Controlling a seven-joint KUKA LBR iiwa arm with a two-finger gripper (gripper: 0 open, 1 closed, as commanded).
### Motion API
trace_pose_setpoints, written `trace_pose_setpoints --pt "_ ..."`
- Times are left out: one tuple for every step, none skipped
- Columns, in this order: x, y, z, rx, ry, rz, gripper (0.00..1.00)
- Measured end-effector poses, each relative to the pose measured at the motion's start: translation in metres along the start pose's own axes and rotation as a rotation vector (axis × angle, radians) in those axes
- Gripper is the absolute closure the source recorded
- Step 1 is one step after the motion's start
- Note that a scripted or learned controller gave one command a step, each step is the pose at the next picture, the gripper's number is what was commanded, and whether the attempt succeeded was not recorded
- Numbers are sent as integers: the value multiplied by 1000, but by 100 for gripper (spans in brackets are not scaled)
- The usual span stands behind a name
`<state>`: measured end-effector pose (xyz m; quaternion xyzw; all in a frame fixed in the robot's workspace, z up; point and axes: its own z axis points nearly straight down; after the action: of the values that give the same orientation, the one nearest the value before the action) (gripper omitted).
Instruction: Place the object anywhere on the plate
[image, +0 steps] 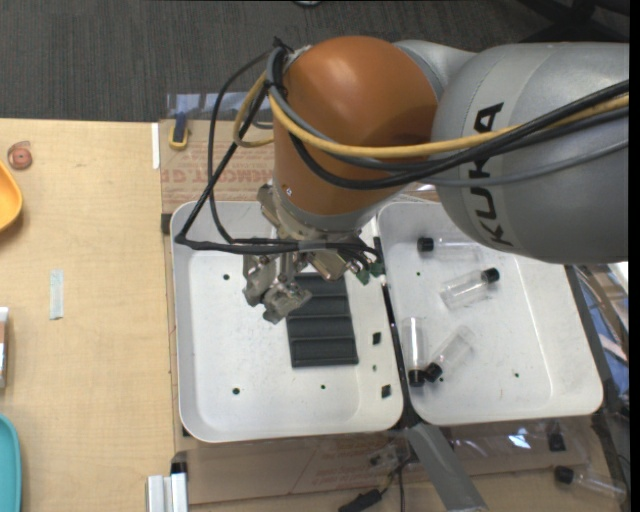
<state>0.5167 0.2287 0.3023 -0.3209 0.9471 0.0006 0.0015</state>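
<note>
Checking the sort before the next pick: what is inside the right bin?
The right bin holds several clear vials with black caps, such as one at and one at. The arm covers its upper edge, so anything there is hidden.

2 white bins: left bin (205, 400), right bin (560, 395). 1 dark ribbed block (322, 322) in left. 3 clear vials w/ black caps in right: (470, 287), (442, 358), (437, 244).

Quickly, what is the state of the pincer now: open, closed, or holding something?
Pincer: over the left white bin, beside the ridged black rectangular plate; open or closed cannot be told, and nothing is seen between it.
</note>
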Motion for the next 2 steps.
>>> trace_pose_setpoints --pt "0 0 0 0 0 0 0" --pt "-1 -1 -9 -1 -3 4 100"
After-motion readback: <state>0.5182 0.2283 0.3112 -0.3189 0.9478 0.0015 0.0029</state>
